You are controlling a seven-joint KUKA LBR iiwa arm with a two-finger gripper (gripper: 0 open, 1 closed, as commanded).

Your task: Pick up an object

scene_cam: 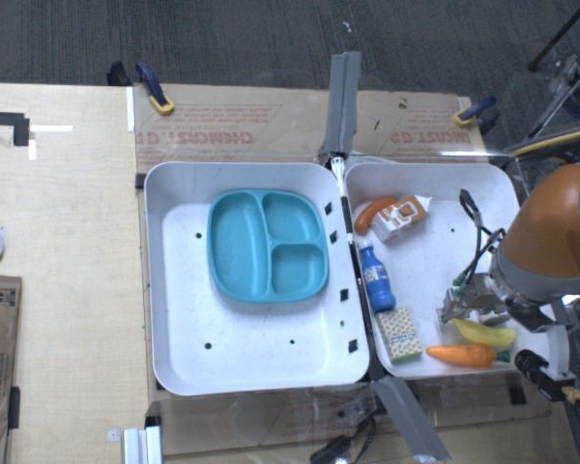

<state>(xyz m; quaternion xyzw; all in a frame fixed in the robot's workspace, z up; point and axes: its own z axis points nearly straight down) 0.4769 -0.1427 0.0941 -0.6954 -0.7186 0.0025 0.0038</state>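
Pale wood surface [68, 259] with a cardboard sheet [271, 119] under two white bins, dark carpet beyond. Arm [551, 230], grey with an orange band, reaches in over the right bin [430, 177]. Its pincer [467, 303] sits low in that bin near the front right corner; whether its fingers are apart or together cannot be told, and nothing is seen between them.

Just in front of the pincer, close to or touching it, lies a yellow banana [485, 333]. Directly in front of the banana lies an orange carrot [461, 355], against the bin's front wall. To the pincer's left, a small patterned box [398, 333] lies flat. Further left, a blue bottle [374, 278] lies along the dividing wall, white cap pointing to the far side. Beyond the pincer and to its left, an orange sausage-shaped item [370, 215] lies beside a small white-and-orange carton [402, 216], touching it.

Well to the left, the left bin [174, 356] holds a turquoise three-compartment plate [268, 246].
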